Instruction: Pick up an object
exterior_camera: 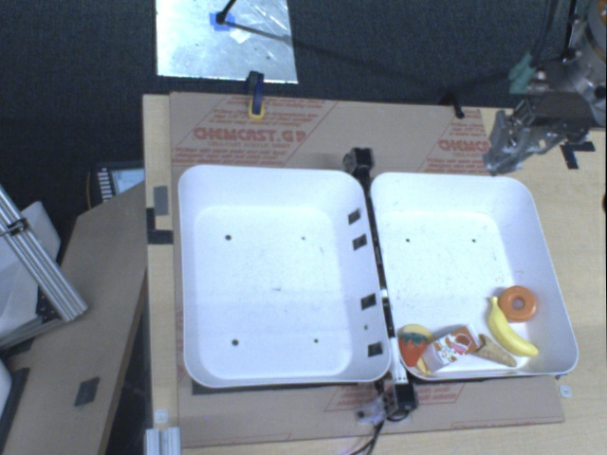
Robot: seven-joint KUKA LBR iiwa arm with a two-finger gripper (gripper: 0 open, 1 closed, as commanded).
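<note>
My gripper (500, 156) hangs at the far right, just above the back right corner of the right bin (446, 197), with nothing seen between its fingers. The objects lie in that bin's front right corner, far from the gripper: an orange ring-shaped piece (518, 302), a yellow banana (508, 333), a tan cone-like piece (495, 351), a red and white packet (450, 346) and a round orange-red fruit (413, 341).
The left bin (204, 216) sits beside the right one, with black clips along their shared wall (370, 273). Both rest on a cardboard sheet (285, 126). A shiny metal plate (226, 25) lies at the back. An aluminium rail (33, 263) stands left.
</note>
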